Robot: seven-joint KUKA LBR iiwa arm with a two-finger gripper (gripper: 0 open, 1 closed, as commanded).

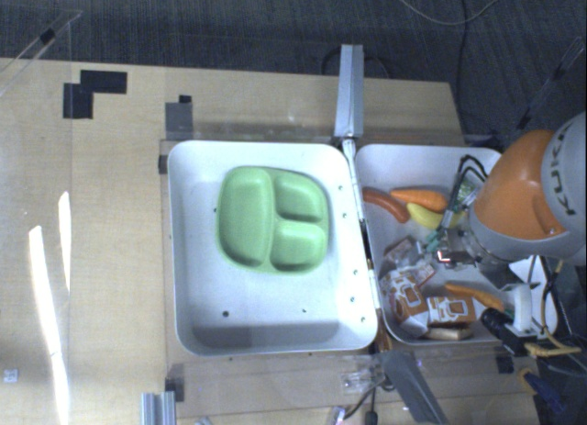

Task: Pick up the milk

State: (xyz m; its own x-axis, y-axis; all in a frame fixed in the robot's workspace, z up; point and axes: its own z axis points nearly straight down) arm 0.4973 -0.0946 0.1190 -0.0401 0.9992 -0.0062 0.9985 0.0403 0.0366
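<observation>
**Arm low over the right bin, among the food items**

Hand [447, 253] sits down inside the right bin [367, 195], below the grey wrist and the orange band [518, 198], and we cannot tell from this slanted view whether it is released or clenched, as the arm's own bulk covers most of it. Beside it we see a small cluster of brown-and-white patterned packets, and the one lying near the bin's front, a carton-like piece with brown markings, is what we take to be the milk [447, 307]; we cannot be sure of that reading. It rests on the bin floor, just in front of the hand and apart from it as far as we can judge. Behind the hand, toward the back of the bin, lie an orange carrot-shaped item [417, 197], a reddish sausage-shaped item [383, 204] and a yellow piece [423, 216], close together. In the left bin [197, 327] we find a green divided plate [273, 218] with three compartments, lying flat near the middle. Both bins stand side by side on the pale wooden surface [92, 249].
</observation>
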